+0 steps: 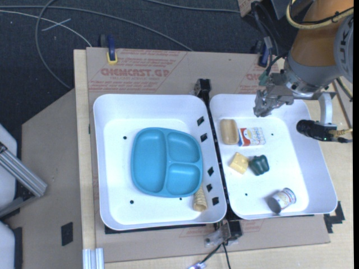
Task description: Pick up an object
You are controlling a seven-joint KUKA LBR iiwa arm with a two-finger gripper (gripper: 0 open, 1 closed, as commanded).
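Cardboard-topped bench below me, two white bins. My gripper (262,112) hangs over the right bin (314,175), nothing between its tips; their spread I cannot tell. Small carton (252,136) lies just beneath. I'd drop straight, straddle its short sides, then close.

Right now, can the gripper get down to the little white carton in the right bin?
Probably yes. The gripper hangs above the right bin, close to the white carton. The carton lies flat with nothing on top; only the tan block sits close on one side.
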